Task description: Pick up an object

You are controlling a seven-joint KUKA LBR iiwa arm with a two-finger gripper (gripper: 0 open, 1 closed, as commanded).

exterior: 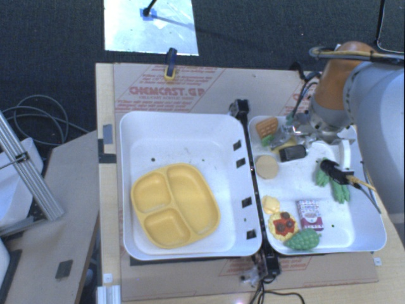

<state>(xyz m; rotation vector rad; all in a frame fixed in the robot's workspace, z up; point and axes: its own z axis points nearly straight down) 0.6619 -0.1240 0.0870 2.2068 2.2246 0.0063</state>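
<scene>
Over the right bin's [364, 236] far end, my gripper [292, 145] hangs low above a dark block [293, 152]; whether it is parted or clamped I cannot tell. Nearby lie a waffle piece [266, 127], a tan disc [266, 167] and a green glove-like toy [333, 181]. Left bin [136, 128] holds a yellow divided tray [174, 204].

bench [190, 84] with two white bins [136, 128]

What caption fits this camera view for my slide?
Robot gripper hovers at the top of the right bin of toy food; a yellow tray sits in the left bin.
</scene>
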